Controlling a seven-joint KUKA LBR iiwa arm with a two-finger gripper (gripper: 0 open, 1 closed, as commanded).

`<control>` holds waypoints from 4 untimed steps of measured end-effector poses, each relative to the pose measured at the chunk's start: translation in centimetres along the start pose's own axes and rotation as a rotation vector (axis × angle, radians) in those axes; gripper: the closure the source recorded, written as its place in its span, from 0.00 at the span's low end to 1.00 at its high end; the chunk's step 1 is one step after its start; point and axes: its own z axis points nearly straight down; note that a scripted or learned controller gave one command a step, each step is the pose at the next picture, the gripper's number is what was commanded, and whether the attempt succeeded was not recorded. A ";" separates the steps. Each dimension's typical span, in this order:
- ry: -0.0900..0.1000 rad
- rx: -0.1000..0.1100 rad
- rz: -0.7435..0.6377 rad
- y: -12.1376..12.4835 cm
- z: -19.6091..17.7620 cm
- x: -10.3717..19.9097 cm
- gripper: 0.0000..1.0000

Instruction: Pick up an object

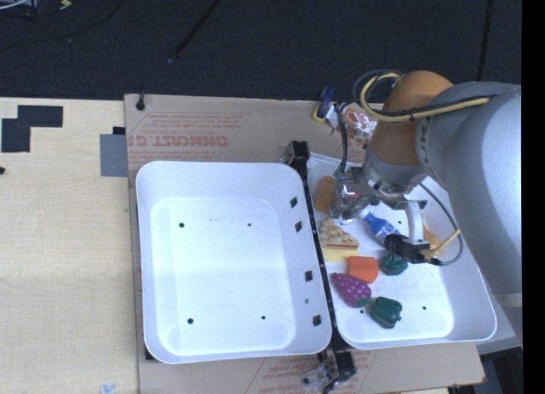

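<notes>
My gripper [347,203] is low in the right bin [443,316], near its far left corner. It hangs over a brown bread-like piece [324,192] and just above a tan waffle wedge [337,236]. A blue toy [378,226] lies just to the gripper's right. Toward the front lie an orange block [362,267], a purple grape bunch [349,288], a green pepper [385,311] and a dark green piece [393,264]. The wrist hides whatever sits directly under the gripper.
The left bin [153,214] stands beside the right one, with a black hinge strip [311,239] between them. The grey arm [477,179] covers the right bin's far right part. Cables loop around the wrist [375,86].
</notes>
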 end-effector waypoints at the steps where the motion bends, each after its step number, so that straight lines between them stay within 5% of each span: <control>1: 0.001 -0.001 0.001 0.0 0.0 -0.1 1.00; 4: -0.001 -0.001 -0.002 0.0 0.0 -0.1 1.00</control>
